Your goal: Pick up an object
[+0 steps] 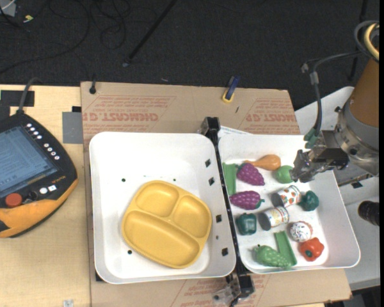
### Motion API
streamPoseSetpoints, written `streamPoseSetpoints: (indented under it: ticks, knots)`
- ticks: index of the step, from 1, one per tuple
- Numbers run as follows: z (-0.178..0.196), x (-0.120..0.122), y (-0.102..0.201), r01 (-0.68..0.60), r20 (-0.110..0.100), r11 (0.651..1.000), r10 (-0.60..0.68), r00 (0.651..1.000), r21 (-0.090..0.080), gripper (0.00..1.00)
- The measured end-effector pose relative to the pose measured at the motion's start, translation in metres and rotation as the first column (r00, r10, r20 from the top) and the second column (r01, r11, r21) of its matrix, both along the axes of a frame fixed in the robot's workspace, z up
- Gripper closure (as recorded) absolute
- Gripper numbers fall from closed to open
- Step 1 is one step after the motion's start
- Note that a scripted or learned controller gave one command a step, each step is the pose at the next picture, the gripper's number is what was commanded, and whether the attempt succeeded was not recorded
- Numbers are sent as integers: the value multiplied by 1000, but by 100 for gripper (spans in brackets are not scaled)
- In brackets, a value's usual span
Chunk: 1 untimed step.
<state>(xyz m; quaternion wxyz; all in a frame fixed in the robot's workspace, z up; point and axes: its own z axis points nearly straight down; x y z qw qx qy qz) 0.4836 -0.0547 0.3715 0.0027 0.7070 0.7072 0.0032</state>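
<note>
The gripper (305, 166) hangs by the right bin's (349, 235) top edge over a small, light green ball (284, 173) (jaws unclear; probably slippery).

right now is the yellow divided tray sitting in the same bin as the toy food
No, the yellow divided tray lies alone in the left bin, while the toy food, such as the purple grapes, fills the right bin.
</note>
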Motion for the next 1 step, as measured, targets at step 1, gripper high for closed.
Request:
streamPoseSetpoints:
  ticks: [1]
  knots:
    - [21, 11, 69, -7, -9, 1000, 7, 1000, 1, 100]
